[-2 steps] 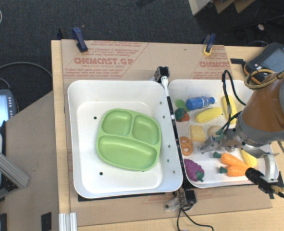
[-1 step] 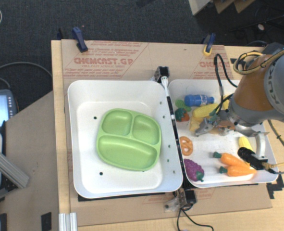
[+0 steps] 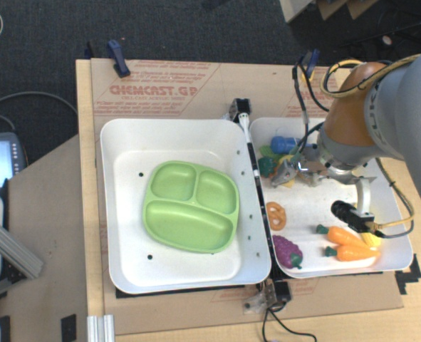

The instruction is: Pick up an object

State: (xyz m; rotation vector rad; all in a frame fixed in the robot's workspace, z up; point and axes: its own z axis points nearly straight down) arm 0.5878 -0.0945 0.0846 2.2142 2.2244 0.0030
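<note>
The right bin (image 3: pixel 388 191) holds small toy foods. A blue piece (image 3: pixel 283 145) and a green piece (image 3: pixel 267 165) lie at its far left corner. A brown pretzel (image 3: pixel 276 214) sits by the left wall, with purple grapes (image 3: pixel 288 251) nearer the front. Orange carrots (image 3: pixel 345 244) and a yellow piece (image 3: pixel 371 240) lie at the front right. My gripper (image 3: pixel 287 174) is low over the bin's upper left, just right of the green piece and below the blue one. The wrist hides what lies beneath it.
The left bin (image 3: pixel 117 191) carries a green divided plate (image 3: pixel 190 206). A black clip (image 3: pixel 240 108) sits on the wall between the bins. The grey arm with its orange band (image 3: pixel 349 112) and cables covers the right bin's far right. A black part (image 3: pixel 349 216) hangs beside the carrots.
</note>
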